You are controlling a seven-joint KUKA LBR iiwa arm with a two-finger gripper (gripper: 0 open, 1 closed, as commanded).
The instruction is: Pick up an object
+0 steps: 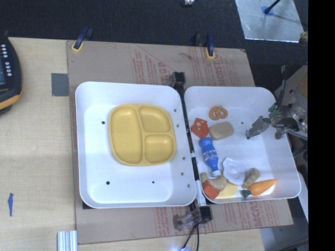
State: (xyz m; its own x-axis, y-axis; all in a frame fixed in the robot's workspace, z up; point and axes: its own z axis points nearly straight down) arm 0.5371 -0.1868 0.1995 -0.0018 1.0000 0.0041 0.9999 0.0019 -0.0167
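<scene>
Left bin point(89, 140) carries a yellow divided plate point(141, 134), well left of the bottle and not a likely pick: wide, shallow, no edge the fingers could span. Right bin point(272, 95) holds the clutter, taken relative to the blue bottle point(209, 155). A red wedge point(199, 127) touches its upper end; above and right lie a tan block point(221, 130) and a pretzel point(218, 112). Just right of its cap sits a white cup-like piece point(233, 168), and below is a packed heap ending with an orange carrot point(261, 186) at the lower right. The bottle looks light, rigid and smooth; it may roll, so grip across its middle. The tan block looks firm, with open floor on its right side. The gripper point(257, 128) sits right of the block, near the wall, with open floor beneath; fingers appear slightly apart, holding nothing.
</scene>
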